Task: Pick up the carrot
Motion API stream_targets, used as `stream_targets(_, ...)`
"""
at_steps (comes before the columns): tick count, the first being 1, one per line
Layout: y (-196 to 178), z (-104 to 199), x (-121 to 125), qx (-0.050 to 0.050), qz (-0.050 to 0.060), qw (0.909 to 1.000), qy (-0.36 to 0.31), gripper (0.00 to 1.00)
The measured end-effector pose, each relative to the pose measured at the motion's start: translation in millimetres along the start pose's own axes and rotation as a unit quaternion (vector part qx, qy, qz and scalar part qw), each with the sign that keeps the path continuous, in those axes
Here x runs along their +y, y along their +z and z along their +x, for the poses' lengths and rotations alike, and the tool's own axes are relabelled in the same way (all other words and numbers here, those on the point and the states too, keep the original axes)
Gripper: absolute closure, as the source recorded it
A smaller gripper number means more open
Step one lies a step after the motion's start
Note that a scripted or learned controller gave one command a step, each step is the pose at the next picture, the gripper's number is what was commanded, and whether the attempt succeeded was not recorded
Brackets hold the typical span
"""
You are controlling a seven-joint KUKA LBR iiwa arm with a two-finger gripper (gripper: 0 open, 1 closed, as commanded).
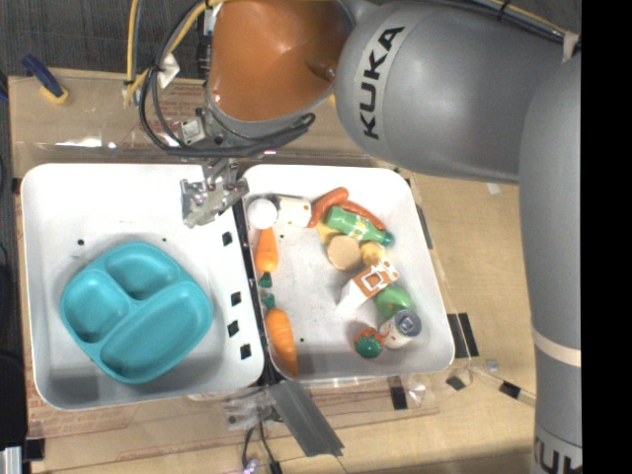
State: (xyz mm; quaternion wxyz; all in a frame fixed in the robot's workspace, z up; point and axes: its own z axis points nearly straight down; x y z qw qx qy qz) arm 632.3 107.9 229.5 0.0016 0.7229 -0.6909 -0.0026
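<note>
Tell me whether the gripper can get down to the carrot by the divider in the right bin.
Probably yes. The gripper hangs over the wall between the bins, close to the carrot, which lies uncovered with nothing on top. The bin wall alongside it may crowd one side of the approach.

Arm [444,77] shell: smooth grey, satin sheen, looks like painted metal or hard plastic; orange band [267,57] glossier, soft highlights. End effector [209,197]: bare bright metal, reflective. Both bins [59,373] white plastic, smooth, semi-matt. Teal divided plate [136,311]: moulded plastic, low gloss. Carrots [267,250] and the other toy food [360,230]: shiny plastic look. Small can [400,326]: metallic top, printed label. Desk [489,265]: light wood-like surface, matt. Cables [158,97]: black and yellow rubbery sheathing.
</note>
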Motion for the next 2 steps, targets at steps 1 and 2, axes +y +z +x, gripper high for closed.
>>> stream_targets(1, -88.7, 33.7, -19.6, 0.000, 0.005, 0.9940, -0.110, 1.00)
stream_targets(2, -37.8, 1.2, -23.1, 0.000, 0.000, 0.9768, -0.214, 1.00)
